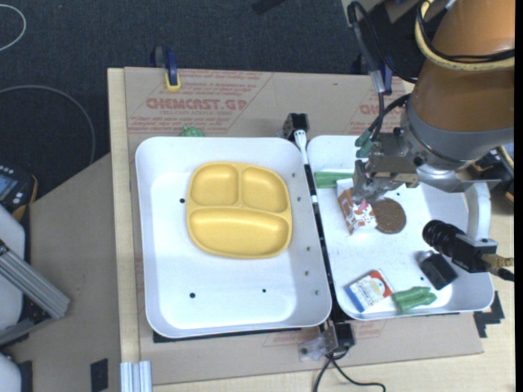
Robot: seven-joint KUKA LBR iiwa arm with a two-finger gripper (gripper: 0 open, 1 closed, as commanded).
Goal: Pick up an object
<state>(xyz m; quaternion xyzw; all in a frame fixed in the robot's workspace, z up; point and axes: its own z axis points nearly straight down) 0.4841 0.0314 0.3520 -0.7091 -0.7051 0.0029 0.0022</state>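
**Mia:** What was in the camera view, looking down from above?

**Ben:** Two white bins sat side by side on a brown board [229, 100]. The left bin [155, 243] filled the middle of the frame. The right bin [409, 170] was on the right side.

**Mia:** What was in the left bin?

**Ben:** A yellow plate [239, 209] with three parts lay flat in its upper half.

**Mia:** And where was the arm?

**Ben:** The big grey and orange arm [466, 72] came in from the upper right. Its gripper [368, 193] hung down over the upper left part of the right bin.

**Mia:** Was the gripper wide or closed? Did it have hold of anything?

**Ben:** I could not tell. It was too small and dark to see.

**Mia:** What could it pick up?

**Ben:** A red and white packet [355, 213] was right under the gripper, maybe touching it. A brown round disc [391, 218] lay just beside the packet, on its right.

**Mia:** Anything else in that bin?

**Ben:** Yes. A green piece [331, 178] lay near the bin's upper left edge, just left of the gripper. A blue and white packet [369, 289] lay at the lower left of the bin. A second green piece [414, 299] lay just to the right of that one, near the bottom rim. Both were well apart from the gripper.
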